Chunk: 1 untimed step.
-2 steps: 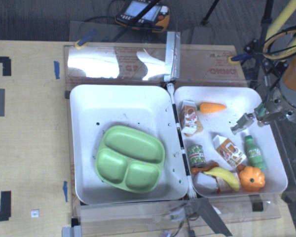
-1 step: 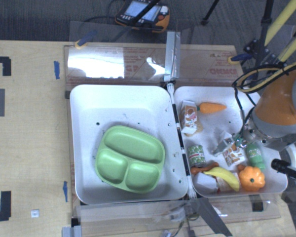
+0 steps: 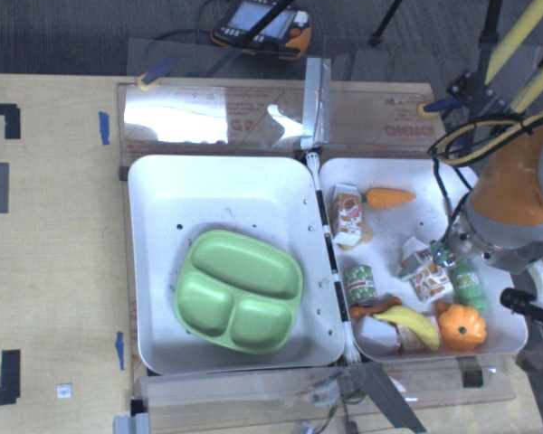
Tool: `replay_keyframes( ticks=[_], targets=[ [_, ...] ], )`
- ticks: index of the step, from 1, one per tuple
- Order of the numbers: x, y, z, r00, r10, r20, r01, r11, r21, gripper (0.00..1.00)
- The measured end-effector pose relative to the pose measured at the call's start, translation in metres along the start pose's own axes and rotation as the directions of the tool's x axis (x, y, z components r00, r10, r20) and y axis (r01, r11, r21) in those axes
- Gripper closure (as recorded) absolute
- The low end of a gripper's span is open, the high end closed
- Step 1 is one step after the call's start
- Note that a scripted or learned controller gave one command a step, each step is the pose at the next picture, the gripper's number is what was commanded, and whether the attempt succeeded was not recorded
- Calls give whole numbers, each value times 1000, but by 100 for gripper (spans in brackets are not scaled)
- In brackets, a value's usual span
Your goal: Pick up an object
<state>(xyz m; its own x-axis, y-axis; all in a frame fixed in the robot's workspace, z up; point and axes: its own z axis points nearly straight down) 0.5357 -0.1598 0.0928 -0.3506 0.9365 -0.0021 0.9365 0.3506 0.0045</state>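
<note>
Tool point(image 3: 445, 259) low in right bin point(image 3: 394, 172), grip state unclear, over silver packet point(image 3: 422, 262) lying diagonally

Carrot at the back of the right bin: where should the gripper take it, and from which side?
Grip the carrot across its thick orange middle, coming straight down from above. It lies flat, green tip toward the snack packet, with bare bin floor along its long sides for fingers.

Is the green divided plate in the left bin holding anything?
Empty: the green divided plate lies flat in the left bin, all three compartments showing bare green.
</note>
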Motion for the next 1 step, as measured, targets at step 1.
replay_keyframes(
  ticks=[1],
  targets=[
    [59,-37,-107,994,110,-1,-110,994,5,100]
  ],
)
